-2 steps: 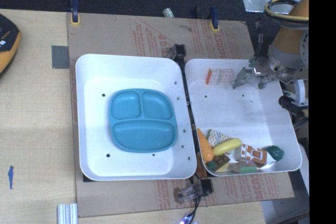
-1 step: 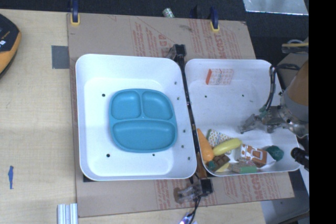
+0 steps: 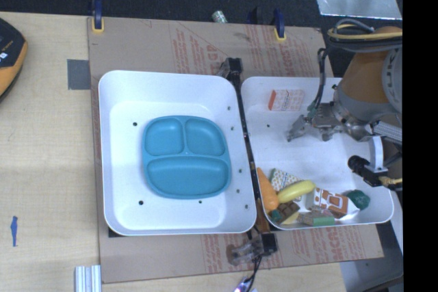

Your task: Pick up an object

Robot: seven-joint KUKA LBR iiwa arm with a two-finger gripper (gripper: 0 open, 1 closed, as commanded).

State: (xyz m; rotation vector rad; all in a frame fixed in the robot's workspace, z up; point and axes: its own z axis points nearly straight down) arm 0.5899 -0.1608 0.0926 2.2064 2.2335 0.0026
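No object is held: the end effector [image 3: 298, 131] is seen open and empty above the right bin [image 3: 254, 94]. The toys [image 3: 301, 200] are piled just below it, not yet grasped.

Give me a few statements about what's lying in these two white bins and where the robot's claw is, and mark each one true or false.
1. The blue divided plate lies in the left bin. True.
2. The gripper hangs over the left bin. False: it is over the right bin.
3. A yellow banana lies in the pile at the right bin's near edge. True.
4. The orange carrot sits on the blue plate. False: it lies in the right bin, by the banana.
5. A small white and orange box lies apart from the pile, near the right bin's far edge. True.
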